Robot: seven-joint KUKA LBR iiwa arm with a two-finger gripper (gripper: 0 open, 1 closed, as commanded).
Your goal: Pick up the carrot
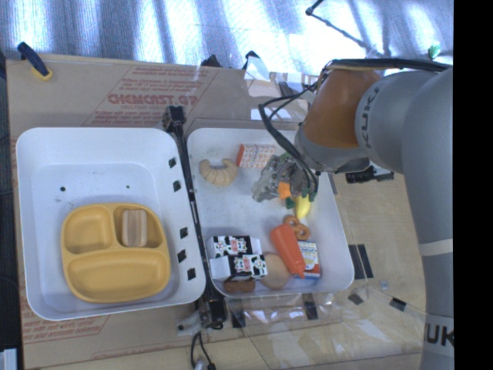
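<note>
1. The grey arm (pixel 400 122), with its orange band (pixel 339 114) above the wrist, reaches in from the right over the right bin (pixel 335 214).
2. The hand (pixel 279 182) hangs over the upper middle of the right bin, above the bin floor and just left of the small yellow and green pieces (pixel 302 204). Whether it is wide or narrow cannot be told, because the mechanism is a dark grey blur from this angle; a small orange bit shows at its lower edge, but what that is cannot be made out.
3. The carrot (pixel 287 250) lies in the lower right part of the right bin, tilted, with its broad end toward the upper left and its tip toward the lower right. It is below the hand and apart from it.
4. Just above the carrot sits a small pretzel-like piece (pixel 296 225), and the carrot's lower end rests against a small carton (pixel 310 259).
5. To the carrot's left, two black-and-white cow-print cartons (pixel 239 256) lie side by side near the bin's front wall, with a brown item (pixel 239 285) and a pale round item (pixel 275 277) below them.
6. A croissant (pixel 219 171) lies in the upper left of the right bin, and a printed packet (pixel 256 155) sits just to its right.
7. The left bin (pixel 38 168) holds a yellow divided tray (pixel 115 272), with a tan block (pixel 134 227) in its upper right compartment.
8. Both bins rest on a cardboard-covered surface (pixel 92 91).
</note>
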